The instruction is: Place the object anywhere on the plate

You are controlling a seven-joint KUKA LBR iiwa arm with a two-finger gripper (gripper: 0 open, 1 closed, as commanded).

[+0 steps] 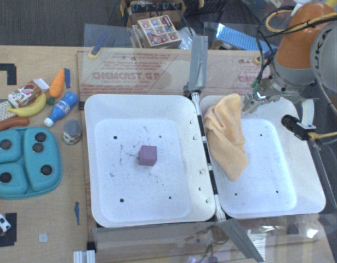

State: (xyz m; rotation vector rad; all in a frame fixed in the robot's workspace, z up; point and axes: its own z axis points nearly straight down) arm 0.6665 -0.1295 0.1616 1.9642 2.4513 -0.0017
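Small purple cube (147, 155) sitting flat in the left white bin (102, 114), roughly at the bin's middle, slightly toward the far side, one face up, edges turned a little off the bin walls, standing apart from every wall, dark specks lying around it on the bin floor; yellow-tan cloth (227, 136) lying crumpled in the right white bin (289, 201), bunching against that bin's left wall, far end reaching the far-left corner, near end tapering toward the bin's middle
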